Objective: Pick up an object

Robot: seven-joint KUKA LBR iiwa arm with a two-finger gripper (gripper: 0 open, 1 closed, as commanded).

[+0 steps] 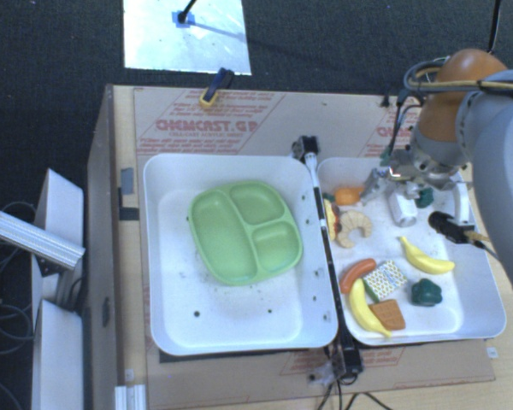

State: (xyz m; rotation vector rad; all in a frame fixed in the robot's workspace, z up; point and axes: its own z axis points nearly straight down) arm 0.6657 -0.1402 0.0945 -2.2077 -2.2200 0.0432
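Camera view catches the gripper (403, 196) low in the far end of the toy-filled bin (487, 301), whether clenched or released I cannot tell, hovering for a pick with the croissant (355, 225) just left and the banana (425, 257) just nearer.

A bulky, smooth grey metal-look arm casing (496, 135) is seen coming in at the right, rounded and pale with soft highlights. Above the wrist, a glossy orange band (457, 92) is wrapped around a domed joint, and a thin yellowish cable is looped over it. Below that, a lighter grey wrist section is shown, with dark wires trailing down beside it. The silver-grey two-finger gripper (399, 196) is fitted at the end, its small metal parts blurred. A black connector piece (449, 225) is attached beside it.
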